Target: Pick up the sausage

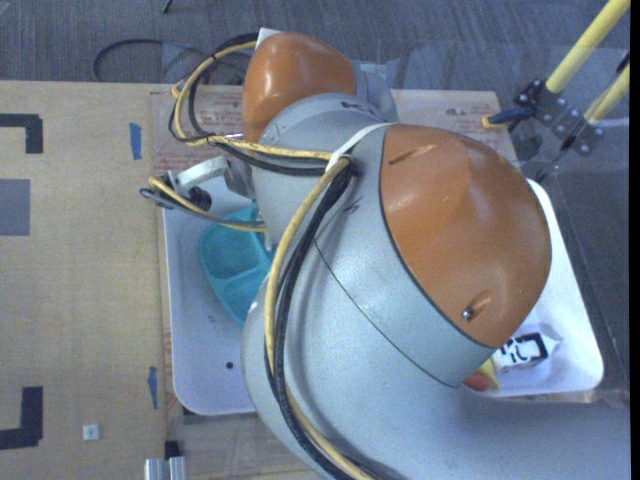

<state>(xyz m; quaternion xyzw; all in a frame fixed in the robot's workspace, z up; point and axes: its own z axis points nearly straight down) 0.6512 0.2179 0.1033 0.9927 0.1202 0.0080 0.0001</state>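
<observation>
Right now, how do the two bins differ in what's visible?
The left bin shows much of its floor and holds a teal scoop-like piece. The right bin shows just a corner past the arm, with a black-and-white tag and a bit of something red and yellow at the arm's edge. Both are shallow and white.

The tan bench (80,298), marked with blue tape strips (135,140), bears two white bins (190,368) side by side, largely hidden by the arm.
</observation>
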